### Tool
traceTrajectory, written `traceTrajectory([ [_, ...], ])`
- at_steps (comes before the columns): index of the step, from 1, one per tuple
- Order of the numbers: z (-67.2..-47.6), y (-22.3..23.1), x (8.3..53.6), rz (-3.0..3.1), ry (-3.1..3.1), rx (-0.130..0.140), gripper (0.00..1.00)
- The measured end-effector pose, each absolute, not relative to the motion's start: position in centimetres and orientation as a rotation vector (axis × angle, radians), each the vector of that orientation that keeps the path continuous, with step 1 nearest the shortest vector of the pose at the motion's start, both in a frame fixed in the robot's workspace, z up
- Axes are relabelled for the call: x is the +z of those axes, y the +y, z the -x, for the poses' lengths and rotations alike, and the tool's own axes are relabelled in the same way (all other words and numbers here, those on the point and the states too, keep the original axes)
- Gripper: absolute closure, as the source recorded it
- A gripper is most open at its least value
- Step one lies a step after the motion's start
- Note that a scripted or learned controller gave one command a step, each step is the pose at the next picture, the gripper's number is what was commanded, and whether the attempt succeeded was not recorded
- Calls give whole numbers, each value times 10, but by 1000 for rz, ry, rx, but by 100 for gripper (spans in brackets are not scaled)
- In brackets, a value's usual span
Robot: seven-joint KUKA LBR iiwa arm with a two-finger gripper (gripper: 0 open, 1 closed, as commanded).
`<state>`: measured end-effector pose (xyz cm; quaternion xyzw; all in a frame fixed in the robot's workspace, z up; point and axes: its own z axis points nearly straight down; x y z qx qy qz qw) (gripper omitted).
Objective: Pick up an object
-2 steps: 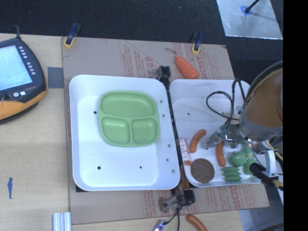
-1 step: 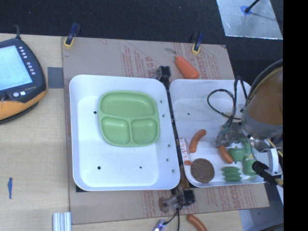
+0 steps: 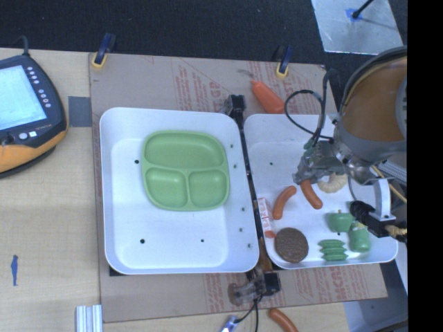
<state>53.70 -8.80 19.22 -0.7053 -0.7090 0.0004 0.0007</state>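
Observation:
My gripper (image 3: 313,170) hangs low over the middle of the right bin (image 3: 270,133). Just under it lies an orange sausage (image 3: 311,194), slanted, its upper end touching or hidden by the gripper. A pale round bun (image 3: 333,182) sits to the gripper's right, partly covered by the wrist. A second orange sausage (image 3: 284,201) lies a little to the left. Nearer the front are a brown patty (image 3: 291,244) and green toy pieces (image 3: 340,221) (image 3: 334,249). I see nothing lifted off the bin floor.
The left bin (image 3: 121,254) holds a green divided plate (image 3: 185,169). A carrot (image 3: 267,97) lies outside, behind the right bin, and another orange piece (image 3: 283,318) lies in front. A teach pendant (image 3: 24,116) rests at the far left. Cables loop near the wrist.

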Motion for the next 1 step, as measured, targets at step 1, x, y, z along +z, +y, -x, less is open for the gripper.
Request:
traceTrajectory([
  [1,-533,-35,232,2215,-2225,1,100],
])
